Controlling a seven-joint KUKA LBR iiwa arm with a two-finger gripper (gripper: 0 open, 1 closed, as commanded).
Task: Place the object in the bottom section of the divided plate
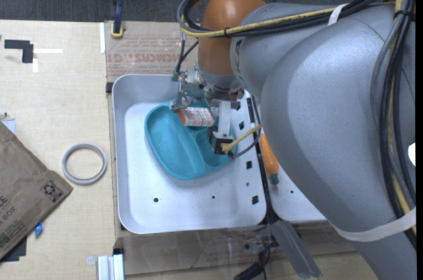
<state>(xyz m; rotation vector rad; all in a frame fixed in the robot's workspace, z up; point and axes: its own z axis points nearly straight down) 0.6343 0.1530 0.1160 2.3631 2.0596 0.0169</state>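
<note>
A large grey robot arm fills the right side of the scene, reaching in from the right, with an orange band above its wrist and yellow and black cables looped around it. Below it sits a shallow white bin on a pale wooden bench; the arm covers most of a second white bin to the right.

Inside the left bin lies a teal divided plate, an elongated oval whose long axis runs from far left to near right. Its right end is tucked under the gripper.

The gripper hangs over the far right part of the plate. Just beneath it is a small white and reddish object, lying roughly left to right at the plate's far edge. Whether the fingers are pinching it, spread or closed cannot be told, because the wrist hides them.

An orange, carrot-like item lies along the divide between the two bins, pointing near to far.

On the bench to the left rest a brown cardboard box and a grey tape ring.
</note>
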